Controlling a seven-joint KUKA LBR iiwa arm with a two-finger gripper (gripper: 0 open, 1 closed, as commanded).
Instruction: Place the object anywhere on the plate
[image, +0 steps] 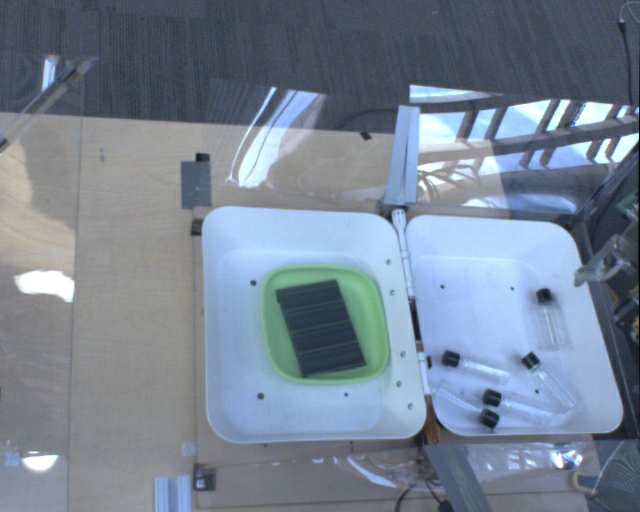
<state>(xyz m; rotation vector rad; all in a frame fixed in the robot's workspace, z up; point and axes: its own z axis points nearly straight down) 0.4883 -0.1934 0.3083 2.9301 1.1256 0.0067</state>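
A light green square plate (273, 318) with rounded corners lies in the middle of the left white bin (230, 400). On it rests a dark grey ribbed rectangular block (320, 328), flat and turned slightly off square, fully within the plate's rim. Nothing touches the block.
The right white bin (480, 260) holds several clear vials with black caps (548, 320), most of them clustered near its front edge (500, 400). A grey upright post (404, 160) stands behind the seam between the bins. Dark metal framework (615, 230) crowds the right edge.
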